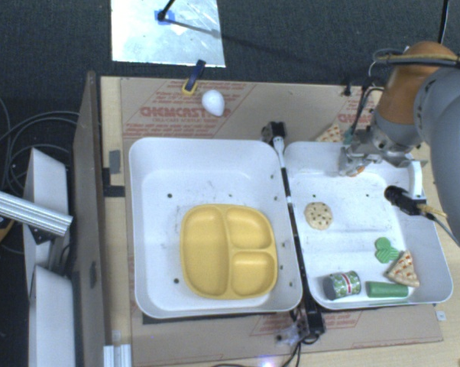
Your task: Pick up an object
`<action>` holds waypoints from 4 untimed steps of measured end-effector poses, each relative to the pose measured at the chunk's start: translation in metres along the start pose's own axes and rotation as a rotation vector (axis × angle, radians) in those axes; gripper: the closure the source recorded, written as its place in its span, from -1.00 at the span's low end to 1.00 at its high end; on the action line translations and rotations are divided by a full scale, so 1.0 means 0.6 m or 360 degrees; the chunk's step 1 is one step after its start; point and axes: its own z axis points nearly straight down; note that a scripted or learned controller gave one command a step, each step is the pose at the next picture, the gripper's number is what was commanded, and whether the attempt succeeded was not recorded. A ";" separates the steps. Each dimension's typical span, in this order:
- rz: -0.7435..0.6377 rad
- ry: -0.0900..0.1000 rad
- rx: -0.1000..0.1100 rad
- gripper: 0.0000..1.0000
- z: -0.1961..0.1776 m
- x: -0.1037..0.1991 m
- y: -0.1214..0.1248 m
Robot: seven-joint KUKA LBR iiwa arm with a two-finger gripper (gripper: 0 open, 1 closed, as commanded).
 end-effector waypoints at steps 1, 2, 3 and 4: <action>0.0009 0.0003 -0.0011 1.00 -0.195 -0.003 -0.083; 0.0004 0.0004 0.0001 1.00 -0.103 0.003 -0.078; -0.0004 0.0008 0.0005 1.00 -0.111 0.109 -0.123; -0.0006 0.0008 0.0002 1.00 -0.143 0.208 -0.143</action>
